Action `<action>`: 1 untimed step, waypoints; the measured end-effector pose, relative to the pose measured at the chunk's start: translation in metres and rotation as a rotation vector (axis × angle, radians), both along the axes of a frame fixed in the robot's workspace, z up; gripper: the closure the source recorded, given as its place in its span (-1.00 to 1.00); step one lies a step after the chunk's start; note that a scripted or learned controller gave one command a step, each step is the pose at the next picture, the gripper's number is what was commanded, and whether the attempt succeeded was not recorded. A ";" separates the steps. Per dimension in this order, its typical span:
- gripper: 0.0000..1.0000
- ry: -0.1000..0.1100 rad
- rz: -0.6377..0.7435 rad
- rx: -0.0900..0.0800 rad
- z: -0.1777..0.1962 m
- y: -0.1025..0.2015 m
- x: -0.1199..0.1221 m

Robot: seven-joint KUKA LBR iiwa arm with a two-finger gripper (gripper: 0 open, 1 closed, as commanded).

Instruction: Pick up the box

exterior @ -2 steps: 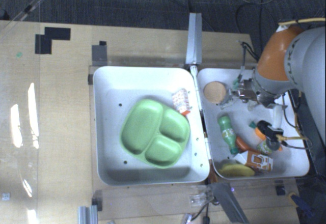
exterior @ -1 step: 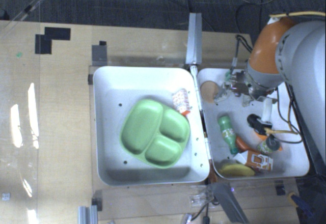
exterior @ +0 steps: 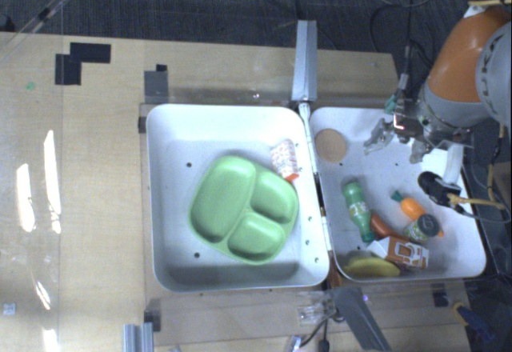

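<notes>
1. Lying nearest the camera, at the front edge of the right bin [exterior: 472,262], is a yellow banana [exterior: 373,266]; the box [exterior: 404,251], orange and white, rests flat just behind and touching it, hemmed in by neighbours.
2. Crowding the box are a green bottle [exterior: 357,210] to its left, an orange carrot-like piece [exterior: 382,226] and a dark-capped container [exterior: 424,227] to its right, so a clean approach looks tight.
3. Filling the middle of the left bin [exterior: 164,182], a green divided tray [exterior: 244,207] sits with a small wrapped packet [exterior: 284,158] at its far right corner.
4. Hovering over the far part of the right bin, well apart from the box, the hand [exterior: 400,137] appears spread and carries nothing; a tan disc [exterior: 330,145] lies to its left.
5. Beyond the bins lies bare counter [exterior: 96,142].
</notes>
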State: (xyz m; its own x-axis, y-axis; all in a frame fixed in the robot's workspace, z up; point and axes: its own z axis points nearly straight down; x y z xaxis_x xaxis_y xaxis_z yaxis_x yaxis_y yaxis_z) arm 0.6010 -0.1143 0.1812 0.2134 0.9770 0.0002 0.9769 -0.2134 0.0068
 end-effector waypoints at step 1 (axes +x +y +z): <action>-1.00 0.002 0.069 0.000 -0.092 0.019 0.005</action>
